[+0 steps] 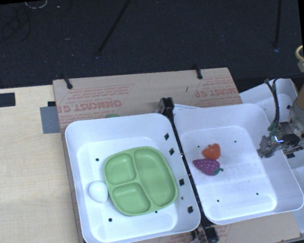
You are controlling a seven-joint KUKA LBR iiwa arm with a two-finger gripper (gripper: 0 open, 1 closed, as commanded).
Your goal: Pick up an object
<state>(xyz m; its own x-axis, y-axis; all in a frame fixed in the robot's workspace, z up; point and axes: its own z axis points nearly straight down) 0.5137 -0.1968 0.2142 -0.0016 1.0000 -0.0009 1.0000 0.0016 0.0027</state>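
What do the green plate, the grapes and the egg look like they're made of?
Green plate: likely moulded plastic, matte, uniform colour with three formed compartments. Grapes: probably toy plastic or rubber, solid purple. Egg: smooth white, plastic or real, cannot tell.

An orange toy pepper (211,151) and purple toy grapes (206,166) are observed touching in the right bin (259,198)

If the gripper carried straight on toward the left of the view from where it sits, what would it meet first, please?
Probably the orange toy, slightly before the purple grapes. The gripper sits at the right bin's right rim; its height is unclear.
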